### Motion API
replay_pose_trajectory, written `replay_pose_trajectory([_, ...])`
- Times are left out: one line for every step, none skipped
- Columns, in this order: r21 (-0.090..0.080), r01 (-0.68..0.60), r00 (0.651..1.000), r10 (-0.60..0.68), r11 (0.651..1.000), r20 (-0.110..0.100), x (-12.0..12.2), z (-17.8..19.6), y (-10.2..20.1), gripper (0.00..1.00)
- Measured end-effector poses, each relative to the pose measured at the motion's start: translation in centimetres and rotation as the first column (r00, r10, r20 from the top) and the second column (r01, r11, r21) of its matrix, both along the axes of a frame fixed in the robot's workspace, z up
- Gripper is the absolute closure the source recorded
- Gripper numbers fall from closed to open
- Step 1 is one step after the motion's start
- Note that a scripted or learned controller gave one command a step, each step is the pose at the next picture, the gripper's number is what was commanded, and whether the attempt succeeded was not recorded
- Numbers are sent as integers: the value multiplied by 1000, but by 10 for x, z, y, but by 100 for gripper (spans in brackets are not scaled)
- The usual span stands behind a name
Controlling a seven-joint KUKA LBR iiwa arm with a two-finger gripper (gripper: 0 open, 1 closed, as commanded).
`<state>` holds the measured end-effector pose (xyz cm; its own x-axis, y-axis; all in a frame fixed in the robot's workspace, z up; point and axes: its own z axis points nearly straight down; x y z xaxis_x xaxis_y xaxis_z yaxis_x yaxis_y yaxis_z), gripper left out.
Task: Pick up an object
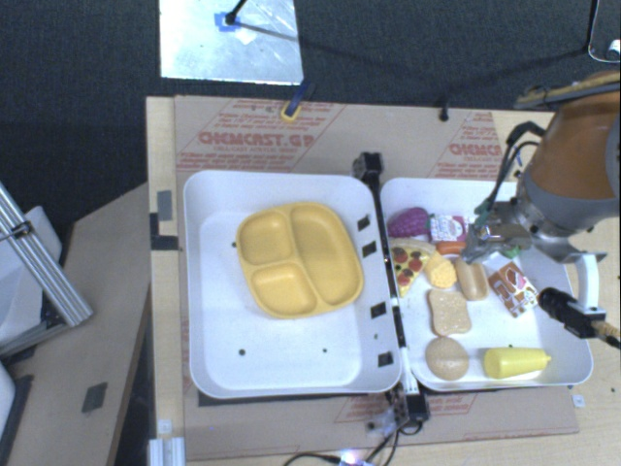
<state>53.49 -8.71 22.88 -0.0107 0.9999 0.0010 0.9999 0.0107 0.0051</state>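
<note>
Arm over right bin, gripper [482, 244] low among toy food; can't tell its state.

Right bin [580, 362] holds the items: purple piece [408, 222] at top left, small red-white packet [447, 227] beside it, pizza slice [408, 263] by the divider, yellow chip-like piece [441, 272], tan roll [473, 281], bread slice [449, 311], round bun [447, 356], yellow lemon-like piece [515, 361], patterned packet [511, 289]. Gripper sits just above the tan roll, near the red-white packet; nothing visibly held. Left bin [209, 357] has a yellow divided plate [296, 258].
</note>
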Motion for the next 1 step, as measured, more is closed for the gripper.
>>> replay_pose_trajectory([0,1,1000,-1,1000,-2,5,6,53,100])
